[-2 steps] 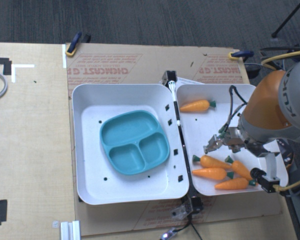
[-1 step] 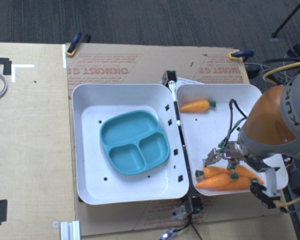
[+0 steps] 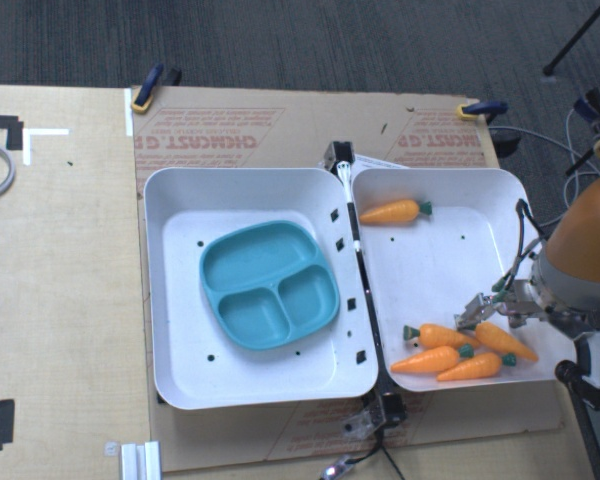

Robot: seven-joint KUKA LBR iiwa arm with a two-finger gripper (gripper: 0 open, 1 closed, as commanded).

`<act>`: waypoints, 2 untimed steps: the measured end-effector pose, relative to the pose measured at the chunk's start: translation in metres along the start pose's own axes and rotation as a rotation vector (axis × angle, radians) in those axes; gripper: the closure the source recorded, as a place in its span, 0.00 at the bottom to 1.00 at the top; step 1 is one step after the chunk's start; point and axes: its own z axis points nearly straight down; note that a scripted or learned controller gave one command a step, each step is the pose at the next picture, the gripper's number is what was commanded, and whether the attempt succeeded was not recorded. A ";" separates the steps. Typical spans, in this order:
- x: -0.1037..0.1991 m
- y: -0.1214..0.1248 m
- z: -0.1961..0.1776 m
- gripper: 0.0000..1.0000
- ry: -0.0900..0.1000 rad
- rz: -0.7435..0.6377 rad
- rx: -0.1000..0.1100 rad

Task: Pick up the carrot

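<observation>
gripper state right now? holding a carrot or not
Gripper: cannot be told if it is open or closed. It sits low in the right bin, just above the pile of carrots, and no carrot can be seen in its grasp.

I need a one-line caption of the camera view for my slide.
Grey arm's gripper poised over a cluster of orange plastic carrots in the right white bin; teal divided plate in the left bin.
</observation>
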 end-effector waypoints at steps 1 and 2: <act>0.000 0.001 -0.010 1.00 0.000 0.001 -0.001; 0.016 0.000 -0.106 1.00 -0.001 -0.003 0.000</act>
